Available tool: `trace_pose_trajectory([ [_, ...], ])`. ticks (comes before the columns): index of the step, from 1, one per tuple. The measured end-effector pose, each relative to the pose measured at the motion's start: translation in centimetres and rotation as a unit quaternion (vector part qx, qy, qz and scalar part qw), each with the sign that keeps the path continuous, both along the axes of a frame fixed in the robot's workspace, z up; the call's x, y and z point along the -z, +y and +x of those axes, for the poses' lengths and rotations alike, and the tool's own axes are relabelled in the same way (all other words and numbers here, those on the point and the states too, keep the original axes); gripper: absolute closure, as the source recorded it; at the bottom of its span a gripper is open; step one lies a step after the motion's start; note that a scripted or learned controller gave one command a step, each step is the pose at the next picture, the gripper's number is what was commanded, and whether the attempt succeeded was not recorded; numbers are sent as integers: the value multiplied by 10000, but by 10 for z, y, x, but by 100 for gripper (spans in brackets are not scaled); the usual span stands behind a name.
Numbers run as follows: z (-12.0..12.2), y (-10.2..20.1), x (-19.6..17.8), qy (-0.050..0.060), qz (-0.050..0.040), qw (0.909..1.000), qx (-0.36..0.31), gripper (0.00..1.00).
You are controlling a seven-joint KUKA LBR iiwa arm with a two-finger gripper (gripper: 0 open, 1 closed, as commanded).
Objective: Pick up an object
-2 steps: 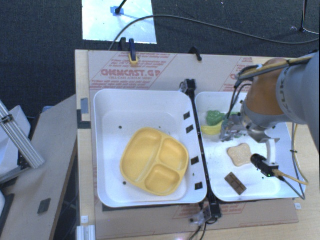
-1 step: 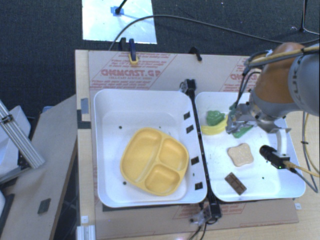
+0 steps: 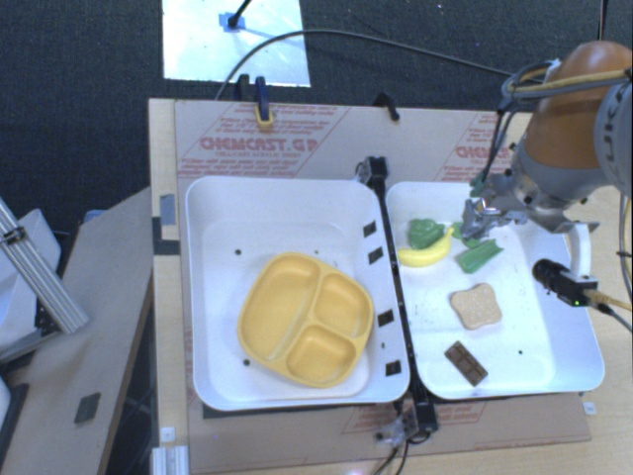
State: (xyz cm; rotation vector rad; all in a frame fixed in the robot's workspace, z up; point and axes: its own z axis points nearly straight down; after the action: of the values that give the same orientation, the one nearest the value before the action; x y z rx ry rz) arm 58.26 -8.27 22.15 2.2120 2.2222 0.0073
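Observation:
The right bin (image 3: pixel 574 364) holds several toy foods: a green leafy piece (image 3: pixel 426 232), a yellow banana (image 3: pixel 423 256), a flat green pod (image 3: pixel 479 256), a slice of toast (image 3: pixel 476 307) and a brown chocolate bar (image 3: pixel 465 362). My gripper (image 3: pixel 475 220) hangs low over the back of this bin, just above the pod and to the right of the leafy piece. The view shows nothing held in it.
The left bin (image 3: pixel 227 206) carries a yellow divided tray (image 3: pixel 307 318). A black divider with clips (image 3: pixel 388 285) runs between the bins. The arm's grey body and orange band (image 3: pixel 579 97) overhang the right bin's back right corner. A black part (image 3: pixel 560 281) juts over its right side.

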Motion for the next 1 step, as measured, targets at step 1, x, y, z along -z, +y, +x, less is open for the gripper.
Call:
trace_pose_trajectory([
  [1, 4, 3, -44, 7, 1, 10000, -4, 100],
])
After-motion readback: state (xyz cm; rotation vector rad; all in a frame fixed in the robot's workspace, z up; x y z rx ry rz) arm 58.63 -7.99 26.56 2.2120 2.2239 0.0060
